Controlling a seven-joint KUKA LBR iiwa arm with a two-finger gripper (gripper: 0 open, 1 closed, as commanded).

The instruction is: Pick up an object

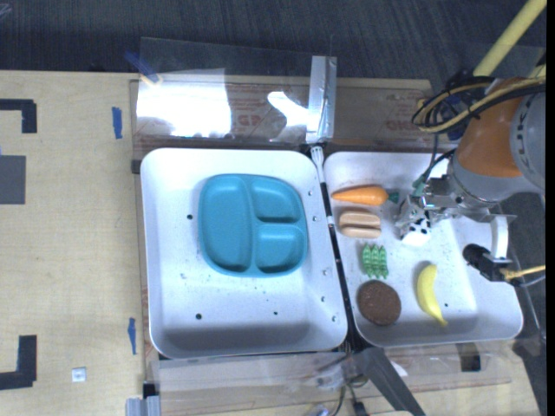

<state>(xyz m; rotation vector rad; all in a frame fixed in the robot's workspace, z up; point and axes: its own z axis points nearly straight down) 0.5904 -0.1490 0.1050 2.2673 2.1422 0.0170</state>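
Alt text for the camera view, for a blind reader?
The grey arm's pincer hangs low over the right bin, near a carrot, hot dog, green piece, brown disc and banana. The left bin holds a blue divided plate.

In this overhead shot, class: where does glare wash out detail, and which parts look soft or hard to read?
Camera view: strong glare whitens the clear sheet behind the left bin; the pincer over the right bin is blurred and cluttered, its small parts unreadable; the blue divided plate, carrot and banana stay evenly lit, casting only faint shadows.
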